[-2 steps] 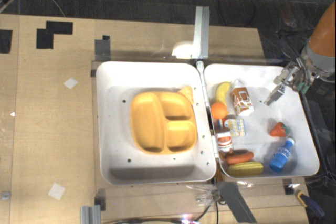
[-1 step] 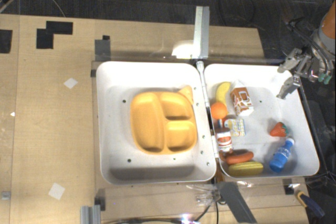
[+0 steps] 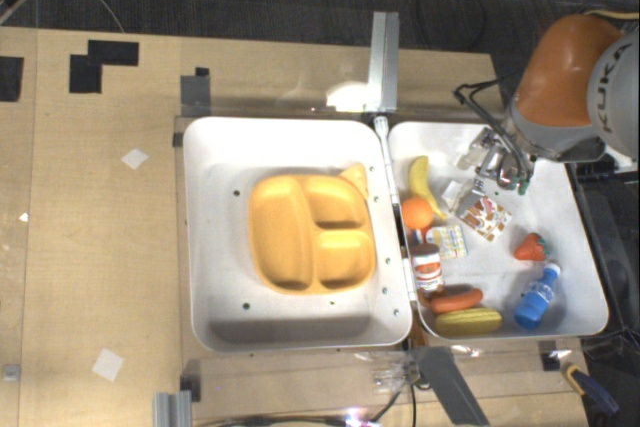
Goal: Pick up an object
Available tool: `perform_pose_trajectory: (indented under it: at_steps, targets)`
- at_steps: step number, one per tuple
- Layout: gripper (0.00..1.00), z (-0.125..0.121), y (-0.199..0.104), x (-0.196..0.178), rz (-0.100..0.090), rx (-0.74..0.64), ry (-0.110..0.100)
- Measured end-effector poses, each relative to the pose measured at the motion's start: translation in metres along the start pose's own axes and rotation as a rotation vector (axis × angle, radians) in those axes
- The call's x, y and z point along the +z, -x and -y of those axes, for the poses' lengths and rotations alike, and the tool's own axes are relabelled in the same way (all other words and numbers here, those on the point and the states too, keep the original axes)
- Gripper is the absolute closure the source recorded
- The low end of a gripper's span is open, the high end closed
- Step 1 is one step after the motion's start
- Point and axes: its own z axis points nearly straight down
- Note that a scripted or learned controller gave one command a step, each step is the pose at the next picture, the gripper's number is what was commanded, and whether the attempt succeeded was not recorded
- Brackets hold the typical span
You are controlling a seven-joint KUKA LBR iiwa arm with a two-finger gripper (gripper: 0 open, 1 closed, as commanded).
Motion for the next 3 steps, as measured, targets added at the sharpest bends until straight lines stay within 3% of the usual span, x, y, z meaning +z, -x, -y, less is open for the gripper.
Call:
perform_pose_trajectory:
  at_steps: [1, 2, 3]
  targets:
    - [0.0, 0.005, 0.012, 0.02, 0.003, -0.01, 0.002]
    - [1.0, 0.002, 0.014, 0.009, 0.011, -0.014, 0.005]
    - [1.0, -0.053, -0.015, -0.06, -0.004, 0.454, -0.001]
